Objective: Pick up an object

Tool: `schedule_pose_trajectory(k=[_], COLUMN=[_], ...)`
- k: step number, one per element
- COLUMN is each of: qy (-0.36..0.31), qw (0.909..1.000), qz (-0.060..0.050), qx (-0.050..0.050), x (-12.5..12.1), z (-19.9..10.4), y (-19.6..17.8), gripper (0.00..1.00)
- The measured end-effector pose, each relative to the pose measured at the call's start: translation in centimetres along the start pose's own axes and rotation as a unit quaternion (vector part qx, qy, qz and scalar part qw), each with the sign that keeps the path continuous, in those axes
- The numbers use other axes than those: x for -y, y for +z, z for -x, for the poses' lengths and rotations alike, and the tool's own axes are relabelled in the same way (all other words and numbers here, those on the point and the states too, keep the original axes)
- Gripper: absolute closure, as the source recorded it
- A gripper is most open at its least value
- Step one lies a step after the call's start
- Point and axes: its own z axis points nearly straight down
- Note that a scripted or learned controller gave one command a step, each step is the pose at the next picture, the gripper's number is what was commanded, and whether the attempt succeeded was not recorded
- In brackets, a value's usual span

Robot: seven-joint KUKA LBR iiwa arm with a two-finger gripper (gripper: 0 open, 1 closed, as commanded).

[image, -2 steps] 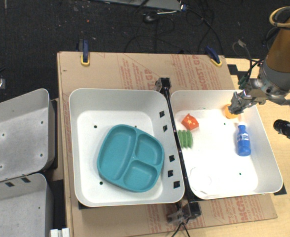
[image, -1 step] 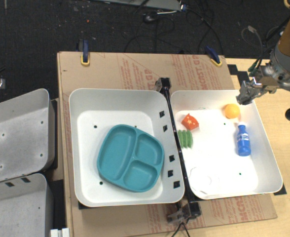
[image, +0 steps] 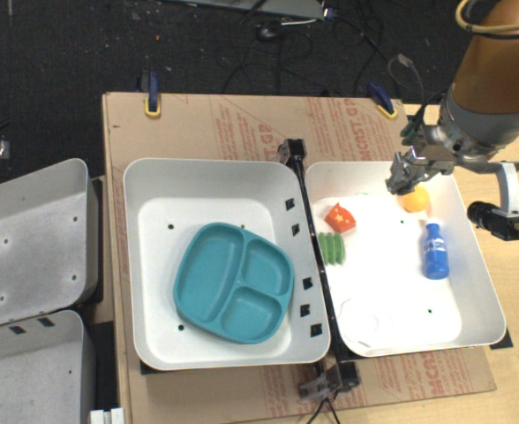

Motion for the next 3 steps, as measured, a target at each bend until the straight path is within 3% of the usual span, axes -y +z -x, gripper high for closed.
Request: schedule_pose_trajectory(k=[3], qy=[-0.001], qw=[1.0], qz=[0.0], qx=[-0.001], x=[1.4], z=[-15.3], y=[1.7], gripper=[1.0])
